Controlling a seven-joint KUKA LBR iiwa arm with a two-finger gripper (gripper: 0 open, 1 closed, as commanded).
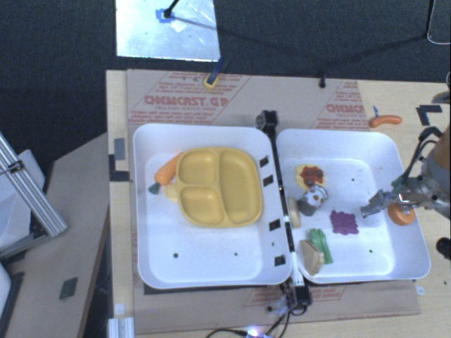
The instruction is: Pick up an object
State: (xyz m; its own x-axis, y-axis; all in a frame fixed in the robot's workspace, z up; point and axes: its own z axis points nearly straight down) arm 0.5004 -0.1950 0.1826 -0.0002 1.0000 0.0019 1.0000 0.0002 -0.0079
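Observation:
My gripper (pixel 371 208) reaches in from the right and hangs over the right side of the right bin (pixel 366 150). It is a little to the right of a purple grape bunch (pixel 344 222) and apart from it. Nothing shows between its tips. Further left in that bin lie a pizza slice toy (pixel 311 174), a grey and white object (pixel 311 200), a green vegetable (pixel 320 243) and a tan bread piece (pixel 310 256).
The left bin (pixel 151 245) holds a yellow divided plate (pixel 215 186) with an orange carrot (pixel 166 170) at its left edge. A black divider (pixel 276 189) runs between the bins. An orange toy (pixel 385 120) lies on the bench behind the right bin.

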